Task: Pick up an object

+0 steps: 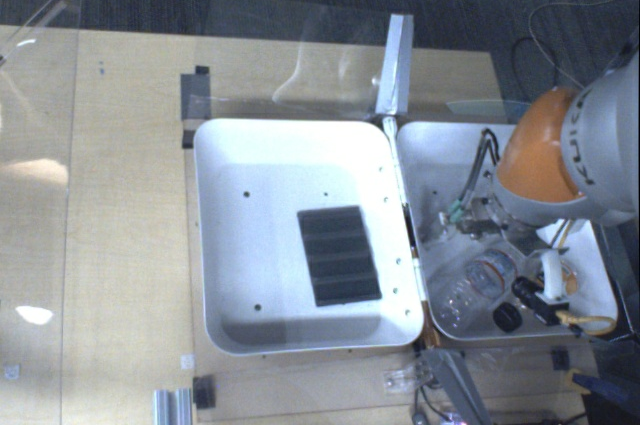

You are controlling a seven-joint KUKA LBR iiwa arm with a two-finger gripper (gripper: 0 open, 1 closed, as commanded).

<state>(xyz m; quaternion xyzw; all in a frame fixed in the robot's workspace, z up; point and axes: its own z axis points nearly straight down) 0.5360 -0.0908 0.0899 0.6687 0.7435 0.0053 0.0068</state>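
A flat black ribbed pad (pixel 340 256) lies in the left bin (pixel 230 213), right of its middle. In the right bin (pixel 430 163) a clear plastic bottle (pixel 472 287) lies on its side near the front wall. My gripper (pixel 462 218) hangs low in the right bin, just above and behind the bottle, under the orange band of the arm (pixel 540 158). Nothing visible sits in the gripper. The arm hides the right part of this bin.
A metal divider post (pixel 393 63) stands behind the seam between the two bins. Clear plastic sheets (pixel 300 63) stand along the back and left of the bench. Bare wood bench top (pixel 100 213) spreads to the left of the bins.
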